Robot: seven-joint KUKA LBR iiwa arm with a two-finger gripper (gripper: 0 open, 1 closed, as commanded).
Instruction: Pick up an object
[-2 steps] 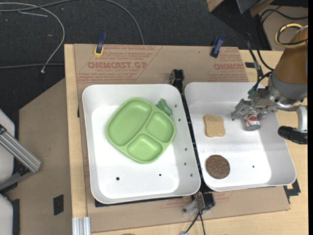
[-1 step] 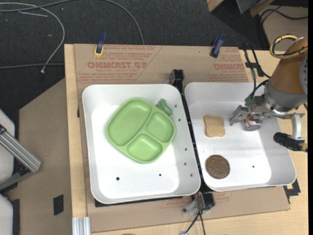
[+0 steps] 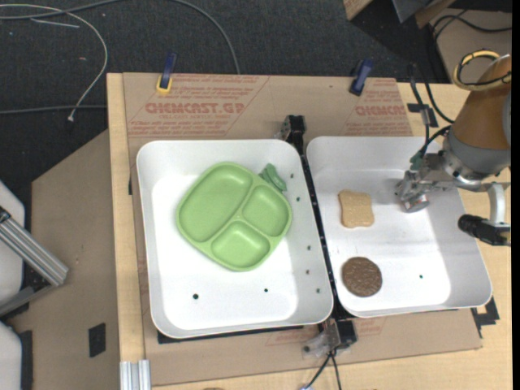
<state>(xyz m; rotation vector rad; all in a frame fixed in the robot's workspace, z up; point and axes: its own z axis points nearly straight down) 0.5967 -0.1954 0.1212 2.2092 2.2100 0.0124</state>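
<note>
Two white bins on table (image 3: 130,218). Left bin (image 3: 162,299): green divided plate (image 3: 234,215) centred, free margin all round. Right bin (image 3: 455,283): tan cracker (image 3: 356,210) near left wall, brown cookie (image 3: 361,276) below it, apart. End effector (image 3: 414,192) over right bin, right of cracker; finger state unclear.

Two shallow white bins sit side by side on the bench: the left bin (image 3: 154,242) and the right bin (image 3: 455,275). One green divided plate (image 3: 234,215) with three compartments lies in the left, with one small green piece (image 3: 275,177) at its edge. The right holds one tan slice (image 3: 356,209) and one brown round patty (image 3: 361,276). Two blue clamps (image 3: 167,71) (image 3: 361,78) grip the board's far edge.
</note>
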